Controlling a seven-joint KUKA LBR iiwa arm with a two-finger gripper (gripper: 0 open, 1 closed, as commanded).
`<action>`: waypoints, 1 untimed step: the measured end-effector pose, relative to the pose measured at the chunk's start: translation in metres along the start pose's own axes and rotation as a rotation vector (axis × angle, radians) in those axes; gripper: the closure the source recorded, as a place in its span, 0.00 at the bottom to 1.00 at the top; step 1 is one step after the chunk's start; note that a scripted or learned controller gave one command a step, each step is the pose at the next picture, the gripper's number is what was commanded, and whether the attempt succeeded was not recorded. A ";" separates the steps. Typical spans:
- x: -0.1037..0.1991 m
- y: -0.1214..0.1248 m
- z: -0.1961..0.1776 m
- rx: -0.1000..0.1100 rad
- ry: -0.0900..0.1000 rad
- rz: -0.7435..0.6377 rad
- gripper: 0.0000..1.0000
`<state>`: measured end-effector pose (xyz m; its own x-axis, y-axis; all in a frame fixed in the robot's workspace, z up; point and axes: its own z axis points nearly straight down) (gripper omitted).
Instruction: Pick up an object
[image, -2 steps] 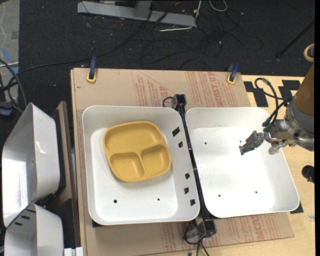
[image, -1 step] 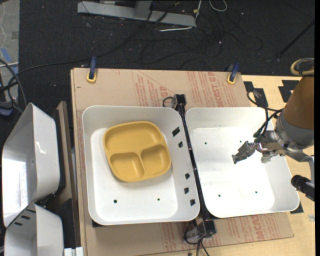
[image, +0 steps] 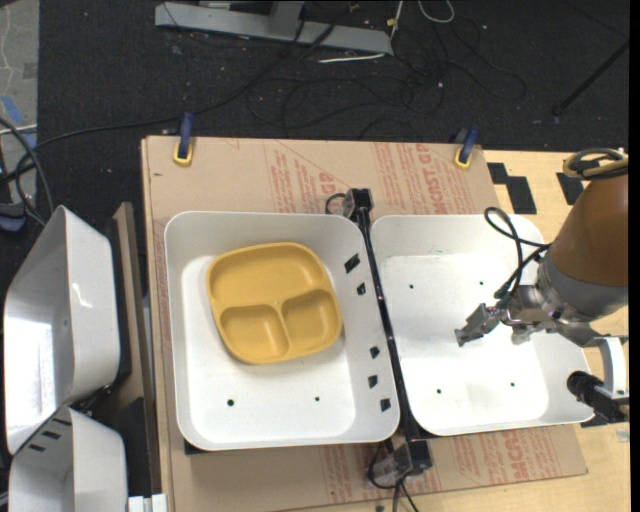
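Observation:
A yellow plate (image: 274, 301) with three compartments lies flat in the left bin (image: 200, 400), toward its upper middle. My gripper (image: 472, 331) hangs over the middle of the right bin (image: 450, 400), well to the right of the plate, reaching in from the right on the grey arm with the orange band (image: 600, 230). I see nothing between its fingertips. The fingers are small and dark against the bin floor.
A black divider strip (image: 378, 320) runs between the two bins. Both bins rest on a cardboard sheet (image: 300, 170) held by yellow clamps at the back. White containers (image: 60, 320) stand off the bench at the left. Cables lie on the dark floor behind.

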<state>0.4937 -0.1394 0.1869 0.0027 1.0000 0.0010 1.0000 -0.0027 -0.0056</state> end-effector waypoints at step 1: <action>-0.003 0.002 0.044 -0.001 0.000 -0.001 0.00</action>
<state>0.4952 -0.1428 0.1427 0.0022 1.0000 0.0008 1.0000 -0.0022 -0.0044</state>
